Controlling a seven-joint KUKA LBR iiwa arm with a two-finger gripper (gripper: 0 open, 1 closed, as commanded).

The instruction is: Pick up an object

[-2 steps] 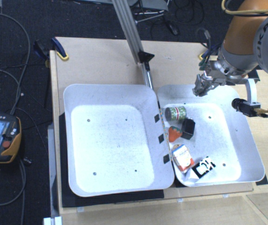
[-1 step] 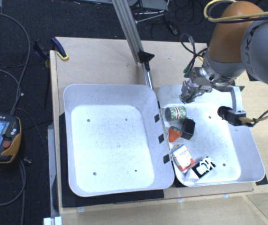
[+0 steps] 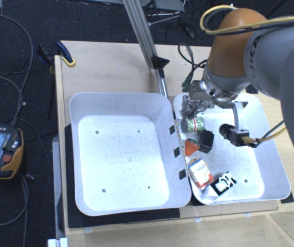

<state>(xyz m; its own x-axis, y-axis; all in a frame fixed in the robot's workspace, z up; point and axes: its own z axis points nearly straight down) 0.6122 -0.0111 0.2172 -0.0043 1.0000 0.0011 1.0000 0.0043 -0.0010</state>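
My gripper (image 3: pixel 190 111) hangs over the left part of the right bin (image 3: pixel 270 153), under the orange band of the arm. Directly below it, touching or nearly touching, lies a small green and white can (image 3: pixel 194 124) on its side. A black block (image 3: pixel 206 140) and a red-orange piece (image 3: pixel 190 147) sit just in front of the can. Nearer the front rim lie a white and orange carton (image 3: pixel 200 172) and a black and white item (image 3: pixel 223 183). Whether the can is between the gripper's tips is hidden by the wrist.
The left bin (image 3: pixel 85 153) stands beside the right one, their rims meeting near the gripper. A slanted metal rail (image 3: pixel 141 27) crosses behind the bins. A black camera mount (image 3: pixel 234 134) sticks out from the wrist over the right bin.
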